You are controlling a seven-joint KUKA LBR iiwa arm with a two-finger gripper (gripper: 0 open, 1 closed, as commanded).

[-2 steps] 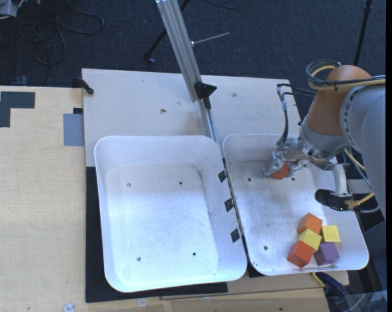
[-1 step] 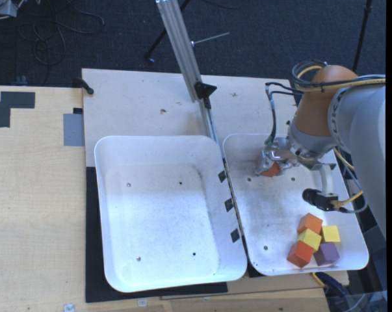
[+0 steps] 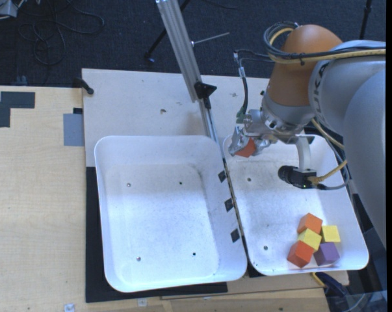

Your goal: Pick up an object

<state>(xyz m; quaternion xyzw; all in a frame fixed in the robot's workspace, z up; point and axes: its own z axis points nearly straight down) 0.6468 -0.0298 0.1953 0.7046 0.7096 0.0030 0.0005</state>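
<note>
My gripper [image 3: 243, 143] hangs over the far left corner of the right bin [image 3: 274, 265], close to the divider between the bins. An orange-red block [image 3: 246, 149] sits between its fingers, lifted off the bin floor. Several other blocks lie clustered in the near right corner of the right bin: an orange block [image 3: 309, 224], a yellow block [image 3: 309, 239], a second yellow block [image 3: 331, 233], a red-orange block [image 3: 299, 254] and a purple block [image 3: 326, 253].
The left bin [image 3: 108, 168] lies beside the right one, with black clips [image 3: 229, 204] along the shared edge. A slanted aluminium rail [image 3: 182, 51] rises behind the bins. A black cable fitting [image 3: 298, 176] hangs from the arm over the right bin.
</note>
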